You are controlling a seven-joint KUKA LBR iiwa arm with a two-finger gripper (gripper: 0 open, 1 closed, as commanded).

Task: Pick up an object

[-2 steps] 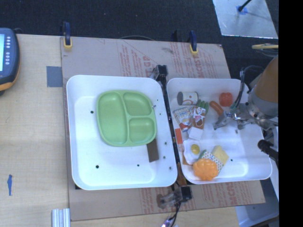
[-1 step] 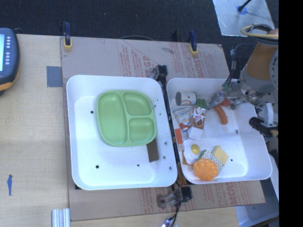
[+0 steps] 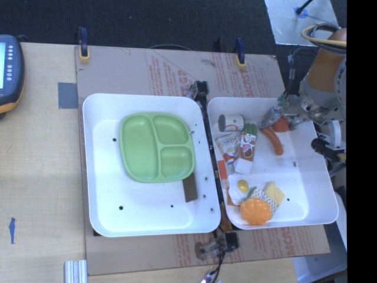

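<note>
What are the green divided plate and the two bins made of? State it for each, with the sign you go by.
Green divided plate: looks like moulded plastic, matte to satin; one even pale green, rounded compartment ridges, faint sheen.

Left bin and right bin: probably thin formed plastic, smooth and slightly glossy; uniform white, rounded corners and rolled rims. Painted metal cannot be ruled out from the look alone.

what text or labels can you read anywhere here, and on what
Nothing reads clearly.
Cardboard: red print in diagonal lines, too blurred to read.
Packet: printed label, too small to read.
Can: label marks, unreadable.
Handset: lit screen, no legible characters.
</note>
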